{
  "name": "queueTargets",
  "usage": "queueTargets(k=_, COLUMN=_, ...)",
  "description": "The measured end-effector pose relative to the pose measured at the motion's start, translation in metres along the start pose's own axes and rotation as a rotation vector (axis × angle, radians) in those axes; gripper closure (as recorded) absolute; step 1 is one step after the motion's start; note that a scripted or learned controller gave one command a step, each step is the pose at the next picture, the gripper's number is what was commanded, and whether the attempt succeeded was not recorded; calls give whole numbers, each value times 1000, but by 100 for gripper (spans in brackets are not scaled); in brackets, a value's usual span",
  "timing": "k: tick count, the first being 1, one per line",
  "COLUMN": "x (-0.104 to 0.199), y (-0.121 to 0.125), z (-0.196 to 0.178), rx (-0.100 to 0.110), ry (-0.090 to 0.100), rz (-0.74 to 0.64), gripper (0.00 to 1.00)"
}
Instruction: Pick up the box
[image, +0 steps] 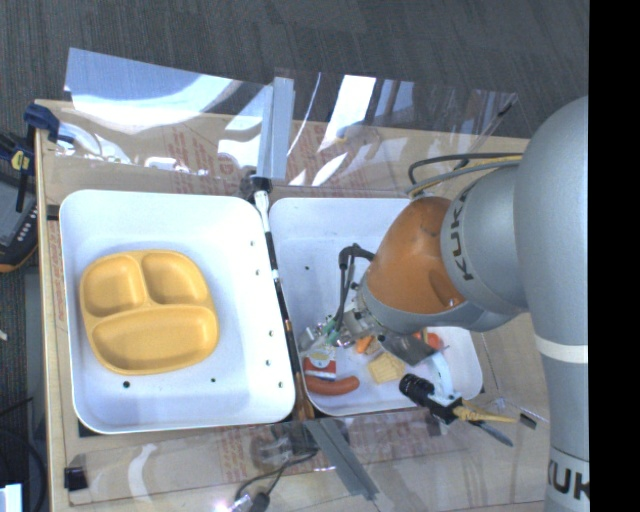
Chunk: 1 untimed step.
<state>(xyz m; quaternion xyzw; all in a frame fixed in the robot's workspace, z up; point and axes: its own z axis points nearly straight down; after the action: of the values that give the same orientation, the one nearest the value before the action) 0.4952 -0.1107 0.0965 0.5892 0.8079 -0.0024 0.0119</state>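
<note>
A small white box (320, 356) with green and orange print lies near the front left of the right bin (300, 240). My gripper (334, 330) hangs low over that bin, right above and touching or nearly touching the box's top edge. The grey and orange wrist covers much of the bin's middle and right part, and hides the gripper's upper body.
A red sausage (332, 383) lies just in front of the box. A tan cracker (382, 370), a small orange piece (365, 343) and a red piece (432, 340) lie to the right. The left bin (250, 400) holds a yellow divided plate (150, 310).
</note>
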Motion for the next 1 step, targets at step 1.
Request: queueTargets(k=1, x=2, y=1, z=-9, rx=4, ry=6, rz=-9, gripper=100)
